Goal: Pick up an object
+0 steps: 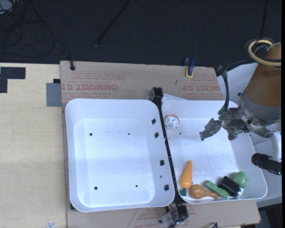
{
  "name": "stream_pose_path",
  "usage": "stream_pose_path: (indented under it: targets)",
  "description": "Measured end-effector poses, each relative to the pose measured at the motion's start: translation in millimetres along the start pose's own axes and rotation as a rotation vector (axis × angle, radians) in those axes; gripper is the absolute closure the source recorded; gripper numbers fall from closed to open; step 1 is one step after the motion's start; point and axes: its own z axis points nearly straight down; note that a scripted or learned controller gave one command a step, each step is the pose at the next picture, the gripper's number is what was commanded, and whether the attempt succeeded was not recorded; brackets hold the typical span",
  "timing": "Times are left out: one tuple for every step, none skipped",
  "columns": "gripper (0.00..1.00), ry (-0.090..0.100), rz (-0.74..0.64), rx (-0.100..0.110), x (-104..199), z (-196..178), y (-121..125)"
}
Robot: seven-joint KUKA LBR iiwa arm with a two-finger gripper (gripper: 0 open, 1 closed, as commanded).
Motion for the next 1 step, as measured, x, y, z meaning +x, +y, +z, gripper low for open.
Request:
stream_pose_path:
  targets:
    - [0.00,0.002,-0.003,0.011,-8.9,143.1,71.2]
